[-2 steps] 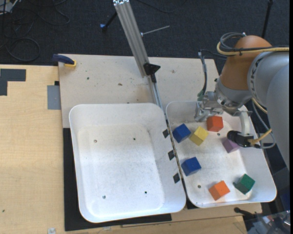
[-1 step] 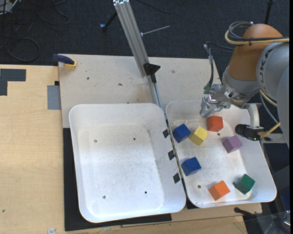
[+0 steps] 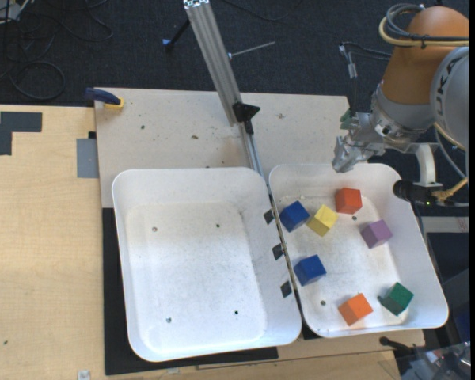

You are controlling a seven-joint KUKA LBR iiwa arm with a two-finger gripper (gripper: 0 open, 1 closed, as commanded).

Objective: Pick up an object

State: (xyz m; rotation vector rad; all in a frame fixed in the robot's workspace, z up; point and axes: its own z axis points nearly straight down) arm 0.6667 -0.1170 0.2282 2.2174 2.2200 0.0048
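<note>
- Dark floor strewn with cables lies behind the pale surface (image 3: 174,129), on which two white bins are set side by side, the left bin (image 3: 134,192) bare, the right bin (image 3: 427,291) carrying seven small blocks.
- The gripper (image 3: 345,158) is seen above the far edge of the right bin, near its far left corner; whether the jaws are wide or narrow cannot be told, and nothing is seen held.
- Nearest to it, the red-orange block (image 3: 348,200) stands apart from its neighbours and is judged the easiest pick: a straight descent, centred on its faces.
- The yellow block (image 3: 322,220) and a blue block (image 3: 294,214) sit almost touching, so less room is offered there.
- The green block (image 3: 397,298) and orange block (image 3: 355,309) lie close to the near rim, where clearance is judged tight.
</note>
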